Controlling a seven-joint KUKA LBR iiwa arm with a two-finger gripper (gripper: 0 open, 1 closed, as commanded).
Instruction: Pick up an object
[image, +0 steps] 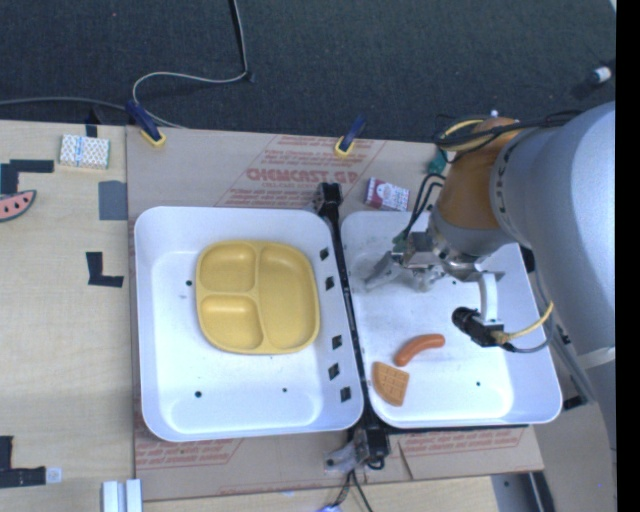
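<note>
- Grey metal arm (560, 200), its orange band (475, 190) above the wrist, reaches in from the right over the right bin (520, 395); one gripper (385, 270) hangs low above that bin's upper-left part, near the divide between the two bins
- Gripper fingers (375, 275) point left toward the divide; whether they stand spread or closed cannot be told from this angle, and nothing is seen between them
- Two food items lie on the right bin's floor, both below and slightly right of the gripper and clear of it: one orange sausage (418, 348), and one tan waffle piece (391, 383) just beyond it, near the front wall
- One yellow divided plate (257, 297), with three compartments, sits in the left bin (170, 400), well to the left of the gripper, across the divide
- One small red-and-white packet (386, 194) lies on the cardboard (290, 170) outside the bins, just above the gripper
</note>
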